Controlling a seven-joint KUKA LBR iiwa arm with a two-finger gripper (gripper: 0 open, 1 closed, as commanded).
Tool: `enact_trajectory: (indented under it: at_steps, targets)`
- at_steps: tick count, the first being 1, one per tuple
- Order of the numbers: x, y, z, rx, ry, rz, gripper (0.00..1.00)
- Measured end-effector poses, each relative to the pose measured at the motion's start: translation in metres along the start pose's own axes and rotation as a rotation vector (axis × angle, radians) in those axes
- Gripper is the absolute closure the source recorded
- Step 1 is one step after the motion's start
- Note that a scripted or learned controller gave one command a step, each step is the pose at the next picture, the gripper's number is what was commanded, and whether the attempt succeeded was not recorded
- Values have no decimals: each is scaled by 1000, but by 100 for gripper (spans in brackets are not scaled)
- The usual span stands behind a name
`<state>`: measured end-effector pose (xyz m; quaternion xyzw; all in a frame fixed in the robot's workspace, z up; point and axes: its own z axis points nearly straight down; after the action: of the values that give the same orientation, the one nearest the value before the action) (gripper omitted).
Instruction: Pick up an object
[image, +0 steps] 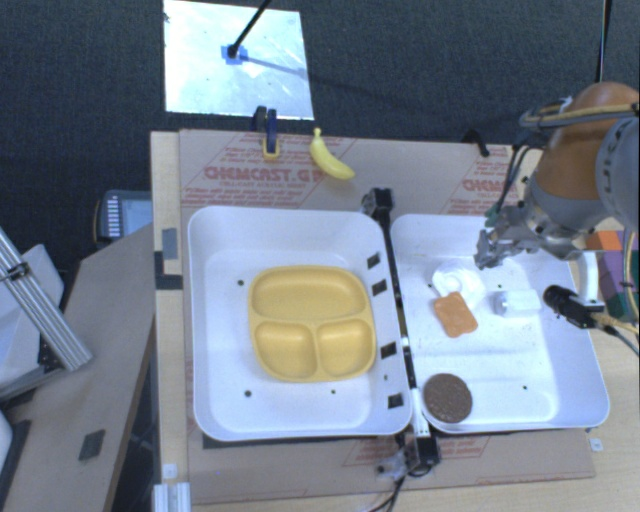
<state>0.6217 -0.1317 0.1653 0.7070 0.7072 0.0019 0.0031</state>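
Nothing's grabbed yet, I'd say. The hand hovers over the right bin, and I can't tell its state. The orange cracker-like piece, white lump and brown disc all lie loose there.

yellow banana on the cardboard — behind both white bins.

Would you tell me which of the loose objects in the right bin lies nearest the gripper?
The crumpled white object, just below-left of the gripper. The orange sponge-like piece and brown disc lie farther toward the bin's front.
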Motion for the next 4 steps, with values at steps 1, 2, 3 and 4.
enact_trajectory:
  at_steps: [1, 2, 3, 4]
  targets:
    - [-6, -1, -64, -1, 0, -2, 100]
    - [-6, 0, -69, 4, 1, -3, 100]
    - [45, -27, -67, 8, 3, -8, 100]
    - [91, -38, -75, 6, 3, -9, 100]
